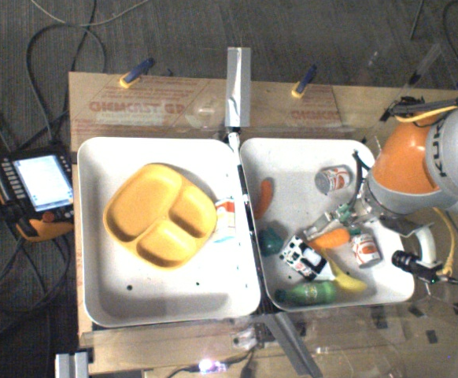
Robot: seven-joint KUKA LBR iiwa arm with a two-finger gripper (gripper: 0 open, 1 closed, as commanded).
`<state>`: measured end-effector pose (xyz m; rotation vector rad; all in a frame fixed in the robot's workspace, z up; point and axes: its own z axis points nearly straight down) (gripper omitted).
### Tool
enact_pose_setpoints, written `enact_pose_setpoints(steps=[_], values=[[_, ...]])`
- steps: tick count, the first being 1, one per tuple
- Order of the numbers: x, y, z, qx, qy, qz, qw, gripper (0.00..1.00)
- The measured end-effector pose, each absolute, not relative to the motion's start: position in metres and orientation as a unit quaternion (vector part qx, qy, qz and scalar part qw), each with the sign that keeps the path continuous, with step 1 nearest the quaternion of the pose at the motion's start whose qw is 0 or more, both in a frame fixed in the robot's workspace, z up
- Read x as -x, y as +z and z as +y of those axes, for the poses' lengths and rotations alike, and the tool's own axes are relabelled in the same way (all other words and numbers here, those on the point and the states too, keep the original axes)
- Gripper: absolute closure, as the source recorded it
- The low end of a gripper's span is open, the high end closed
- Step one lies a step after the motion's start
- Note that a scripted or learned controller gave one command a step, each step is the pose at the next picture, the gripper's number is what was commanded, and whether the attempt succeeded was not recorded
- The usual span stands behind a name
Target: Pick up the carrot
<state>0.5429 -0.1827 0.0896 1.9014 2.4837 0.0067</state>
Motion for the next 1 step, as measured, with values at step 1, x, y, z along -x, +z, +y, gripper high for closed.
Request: enact_pose_setpoints(steps=[1], values=[[-0.5506, 0.0899, -0.2147, -0.598, 0.0066, 0.802, 0.000, 0.00]])
